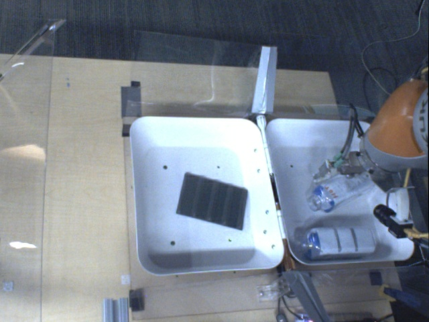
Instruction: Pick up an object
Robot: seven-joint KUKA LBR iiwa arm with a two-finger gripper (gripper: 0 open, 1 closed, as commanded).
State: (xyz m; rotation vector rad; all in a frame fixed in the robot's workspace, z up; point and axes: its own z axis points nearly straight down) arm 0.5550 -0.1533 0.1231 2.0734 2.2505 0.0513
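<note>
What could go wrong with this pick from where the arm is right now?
The pincer is down over a clear plastic bottle in the right bin; its smooth, round body may slip free. A second bottle lies close by and could get knocked. The dark ridged pad in the left bin looks safely apart.

Two bins side by side on bench point(74, 200), walls touching along shared middle edge. Left bin point(144, 180): flat ribbed pad point(212, 200) near centre, slightly rotated, well apart from all walls. Right bin point(291, 146): upper bottle point(335, 192) lying tilted mid-bin; lower bottle point(340, 241) lying on side along near wall, just below upper bottle. Arm point(401, 129) over right bin's right side; gripper point(343, 166) just above upper bottle. Upright post point(265, 79) behind bin junction.
</note>
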